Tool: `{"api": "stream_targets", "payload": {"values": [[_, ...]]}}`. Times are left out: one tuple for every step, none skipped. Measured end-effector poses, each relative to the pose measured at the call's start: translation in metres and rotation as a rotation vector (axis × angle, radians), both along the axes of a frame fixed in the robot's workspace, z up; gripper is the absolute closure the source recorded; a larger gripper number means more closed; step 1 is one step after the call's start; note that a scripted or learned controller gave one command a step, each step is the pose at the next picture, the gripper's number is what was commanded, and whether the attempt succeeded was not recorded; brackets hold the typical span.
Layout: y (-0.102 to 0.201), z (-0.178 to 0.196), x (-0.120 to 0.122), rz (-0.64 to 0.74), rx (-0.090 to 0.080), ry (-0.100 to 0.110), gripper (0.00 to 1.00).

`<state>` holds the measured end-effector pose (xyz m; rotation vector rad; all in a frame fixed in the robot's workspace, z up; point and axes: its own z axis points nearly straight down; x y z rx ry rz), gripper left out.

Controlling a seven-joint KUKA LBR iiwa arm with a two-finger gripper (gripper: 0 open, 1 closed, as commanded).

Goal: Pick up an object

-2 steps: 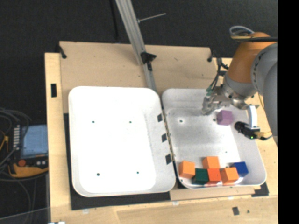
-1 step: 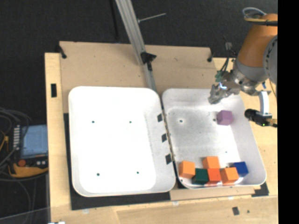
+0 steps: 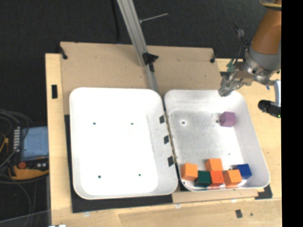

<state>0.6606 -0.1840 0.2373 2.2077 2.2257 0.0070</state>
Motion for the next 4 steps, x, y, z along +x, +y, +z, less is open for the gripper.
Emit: {"api": "stream_targets", "payload": {"values": [[-0.002, -0.035, 0.000, -0.001, -0.002, 0.010, 1.00], [0.053, -0.035, -0.008, -0.003, 0.000, 0.008, 1.00], [0.097, -0.024, -0.015, -0.001, 0.004, 0.008, 1.00], [0.151, -0.011, -0.023, 0.000, 0.004, 0.009, 1.00]]}}
